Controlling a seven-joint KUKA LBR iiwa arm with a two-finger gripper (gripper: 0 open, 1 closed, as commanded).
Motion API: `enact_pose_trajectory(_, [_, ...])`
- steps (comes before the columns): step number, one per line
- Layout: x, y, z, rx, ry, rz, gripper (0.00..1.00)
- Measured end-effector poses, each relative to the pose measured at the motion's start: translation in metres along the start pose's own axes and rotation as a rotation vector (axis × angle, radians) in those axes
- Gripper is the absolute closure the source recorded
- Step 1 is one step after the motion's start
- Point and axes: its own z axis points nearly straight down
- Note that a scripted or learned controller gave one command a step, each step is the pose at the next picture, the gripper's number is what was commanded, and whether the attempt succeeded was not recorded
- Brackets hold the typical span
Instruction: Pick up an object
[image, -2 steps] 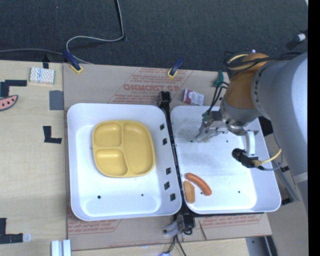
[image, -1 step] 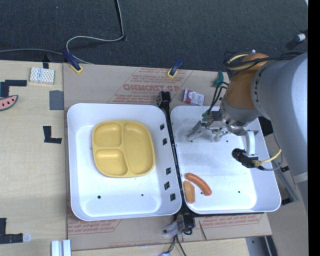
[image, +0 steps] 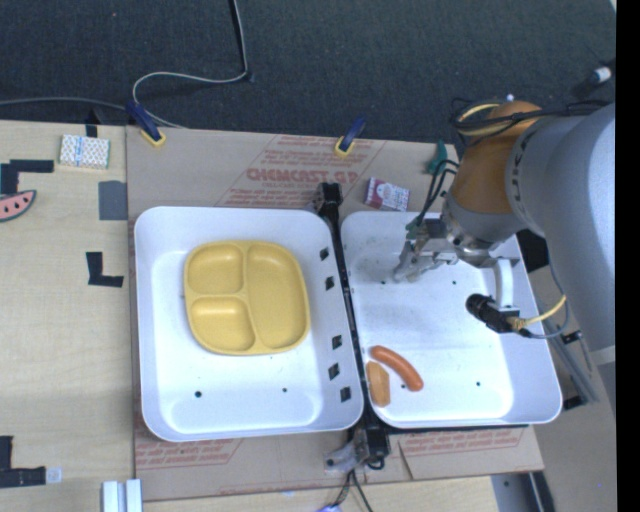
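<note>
The sausage lies well apart from the pincer.

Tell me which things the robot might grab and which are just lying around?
For the job: gripper; orange sausage; small bun-like piece, both in the right bin.

Just lying about: yellow divided plate; small packet; yellow clips.

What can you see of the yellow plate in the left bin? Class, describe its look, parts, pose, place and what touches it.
The yellow plate is a rounded-square tray, seemingly smooth plastic, with three compartments: two smaller ones on the left and one longer one on the right. It lies flat, right way up, slightly turned, in the upper middle of the left bin, resting on the bin's white floor. Nothing else touches it, and nothing lies in its compartments. The gripper is over the other bin, well apart from it.
</note>
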Motion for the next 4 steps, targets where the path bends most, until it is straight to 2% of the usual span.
enact_pose_trajectory(1, [0.000,0.000,0.000,0.000,0.000,0.000,0.00])
enact_pose_trajectory(2, [0.016,-0.016,0.029,0.001,-0.005,0.004,0.00])
enact_pose_trajectory(3, [0.016,-0.015,0.019,0.000,-0.005,0.004,1.00])
enact_pose_trajectory(4, [0.016,-0.016,0.019,0.000,-0.005,0.004,0.00])
